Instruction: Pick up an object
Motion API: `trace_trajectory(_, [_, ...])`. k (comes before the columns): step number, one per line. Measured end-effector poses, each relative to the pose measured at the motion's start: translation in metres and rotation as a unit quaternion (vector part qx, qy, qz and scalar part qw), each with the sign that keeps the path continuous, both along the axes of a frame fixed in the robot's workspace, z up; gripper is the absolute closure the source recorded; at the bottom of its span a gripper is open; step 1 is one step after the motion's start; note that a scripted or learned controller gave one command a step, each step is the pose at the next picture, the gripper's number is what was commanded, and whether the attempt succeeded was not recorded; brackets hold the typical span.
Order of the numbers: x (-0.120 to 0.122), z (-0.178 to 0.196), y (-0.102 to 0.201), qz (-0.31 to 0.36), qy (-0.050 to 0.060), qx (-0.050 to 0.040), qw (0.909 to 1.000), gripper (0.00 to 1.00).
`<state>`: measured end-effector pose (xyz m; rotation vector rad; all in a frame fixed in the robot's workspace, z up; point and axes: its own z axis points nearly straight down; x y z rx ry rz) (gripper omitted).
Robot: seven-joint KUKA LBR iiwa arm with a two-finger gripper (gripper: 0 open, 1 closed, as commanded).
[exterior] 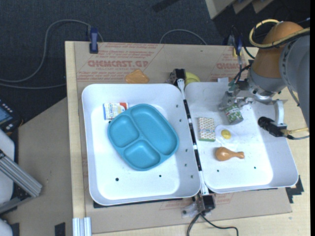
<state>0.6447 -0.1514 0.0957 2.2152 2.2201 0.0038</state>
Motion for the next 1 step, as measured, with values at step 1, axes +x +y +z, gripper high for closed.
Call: trace_trajectory(1, [-0.0023, 0.096, 0.1108, 0.005, -0.003, 0.0025, 1.0, 1.0])
